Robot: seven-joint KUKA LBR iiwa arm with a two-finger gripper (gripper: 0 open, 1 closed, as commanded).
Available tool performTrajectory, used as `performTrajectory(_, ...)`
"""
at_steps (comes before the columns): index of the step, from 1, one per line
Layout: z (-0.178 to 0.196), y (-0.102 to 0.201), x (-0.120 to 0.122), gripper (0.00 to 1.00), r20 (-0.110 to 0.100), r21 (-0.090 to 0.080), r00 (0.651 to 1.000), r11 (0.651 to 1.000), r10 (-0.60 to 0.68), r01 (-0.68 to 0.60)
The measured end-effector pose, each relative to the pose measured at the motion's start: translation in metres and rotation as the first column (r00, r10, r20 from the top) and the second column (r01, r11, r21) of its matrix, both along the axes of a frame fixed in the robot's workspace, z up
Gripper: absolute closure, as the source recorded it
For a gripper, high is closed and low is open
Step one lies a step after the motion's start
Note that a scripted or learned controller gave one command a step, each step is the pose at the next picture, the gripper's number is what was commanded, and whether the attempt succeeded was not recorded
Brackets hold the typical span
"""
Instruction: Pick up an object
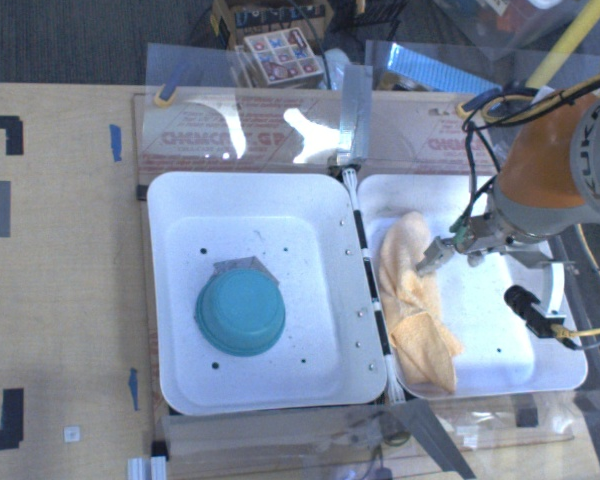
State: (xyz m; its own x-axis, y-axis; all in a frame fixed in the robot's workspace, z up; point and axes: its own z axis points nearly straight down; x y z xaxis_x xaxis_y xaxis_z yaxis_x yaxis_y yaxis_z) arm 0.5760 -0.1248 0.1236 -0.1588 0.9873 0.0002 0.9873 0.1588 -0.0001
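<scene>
End effector (438, 256) sits low in the right bin (550, 368), reaching in from the right, its tip at the right edge of the yellow cloth (412, 298). We cannot tell whether it is spread or closed; the tip is small and blurred against the white floor. We see no cloth caught in it, so we do not count a grasp.

Progress, as we judge it: approach made, pick not done. Nothing is lifted. Closing on the fabric and raising it are left.

The cloth: pale yellow to tan, soft, crumpled. It lies along the left wall of the right bin, running from near the top down to the lower left corner. Upper part is bunched and paler; lower part spreads wider and looks a deeper yellow. It rests flat on the bin floor.

Further out: the left bin (180, 208) holds a teal bowl (241, 311), upside down, near its middle, well apart from the arm. Both bins sit side by side on the surface (60, 268).
</scene>
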Motion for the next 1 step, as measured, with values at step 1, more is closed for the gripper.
performTrajectory(1,-0.0337,0.0188,-0.0153,0.0,0.011,-0.002,1.0,1.0,0.02,-0.02)
